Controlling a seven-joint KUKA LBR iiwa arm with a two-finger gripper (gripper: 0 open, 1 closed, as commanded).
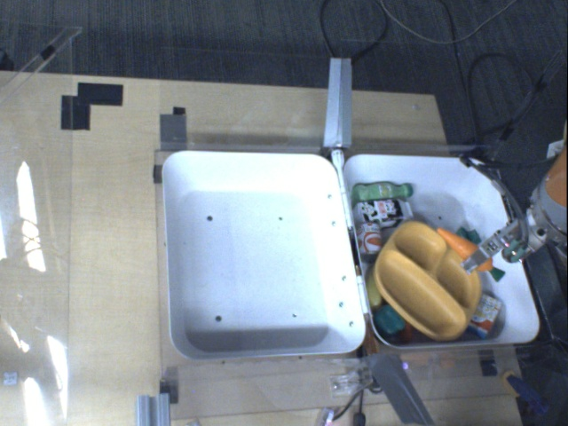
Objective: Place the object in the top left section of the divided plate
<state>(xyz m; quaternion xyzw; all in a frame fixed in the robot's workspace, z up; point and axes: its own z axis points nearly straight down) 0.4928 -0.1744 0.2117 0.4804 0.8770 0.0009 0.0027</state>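
Risk: plate buried among clutter

Bins first: the left bin (253, 256) lies bare, the right bin (426, 180) is crowded. The tan divided plate (426, 278) sits tilted at its 6 o'clock, propped on packets, so anything dropped in may slide off. The gripper (501, 248), at the plate's 3 o'clock, hovers by an orange object (457, 240); whether the claw grips it, I cannot tell.
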